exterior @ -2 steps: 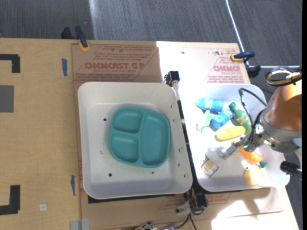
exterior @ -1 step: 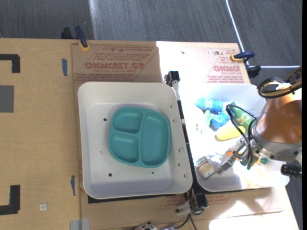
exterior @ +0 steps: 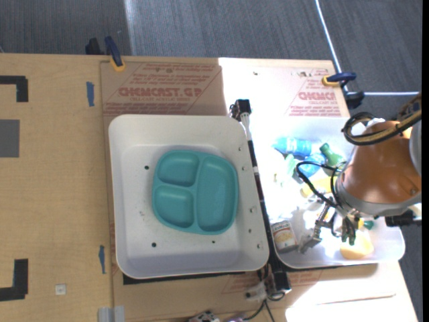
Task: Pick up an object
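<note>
Two white bins are set side by side on the counter [exterior: 53,180]. In the left bin [exterior: 127,146] a teal divided plate [exterior: 196,190] is laid flat near the middle, apart from the walls.

The right bin [exterior: 389,250] is washed out by strong light. Several small things are scattered in it: a blue object [exterior: 291,145] near the far side, a green piece [exterior: 328,154] just beside it, a small jar [exterior: 283,235] at the near left corner close to the divide between the bins, and a yellow object [exterior: 357,248] near the front edge.

The arm [exterior: 382,170], seen with its orange band, is reached in from the right and lowered over the right bin. The jaws [exterior: 332,228] are placed between the jar and the yellow object, low over the bin floor. Whether they are spread or pressed together cannot be told through the glare, and nothing is seen pinched between them.
</note>
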{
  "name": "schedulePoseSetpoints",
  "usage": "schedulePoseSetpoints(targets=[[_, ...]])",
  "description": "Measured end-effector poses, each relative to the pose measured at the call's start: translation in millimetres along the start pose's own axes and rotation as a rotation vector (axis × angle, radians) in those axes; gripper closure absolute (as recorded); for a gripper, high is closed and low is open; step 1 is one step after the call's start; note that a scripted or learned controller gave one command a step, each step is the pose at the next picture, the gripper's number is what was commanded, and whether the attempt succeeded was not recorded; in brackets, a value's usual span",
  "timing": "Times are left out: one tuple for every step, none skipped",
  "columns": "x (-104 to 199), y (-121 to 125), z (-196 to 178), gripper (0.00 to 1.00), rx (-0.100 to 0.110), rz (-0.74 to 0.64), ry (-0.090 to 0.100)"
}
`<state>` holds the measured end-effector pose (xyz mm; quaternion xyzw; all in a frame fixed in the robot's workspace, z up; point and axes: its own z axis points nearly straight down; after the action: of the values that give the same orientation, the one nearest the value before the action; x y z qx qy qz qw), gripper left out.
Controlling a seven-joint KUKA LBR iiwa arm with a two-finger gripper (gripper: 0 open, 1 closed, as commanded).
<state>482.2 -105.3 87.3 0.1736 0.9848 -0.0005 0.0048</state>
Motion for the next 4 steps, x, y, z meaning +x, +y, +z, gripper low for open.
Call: schedulePoseSetpoints(targets=[[-6,-15,0,0.0,-0.003,-0.273,-0.003],[-2,-2,0,0.0,-0.002,-0.728,-0.005],[-6,13,0,0.0,0.002,-1.005,-0.004],[-12,-14,0,0.0,-0.005,-1.235,-0.005]])
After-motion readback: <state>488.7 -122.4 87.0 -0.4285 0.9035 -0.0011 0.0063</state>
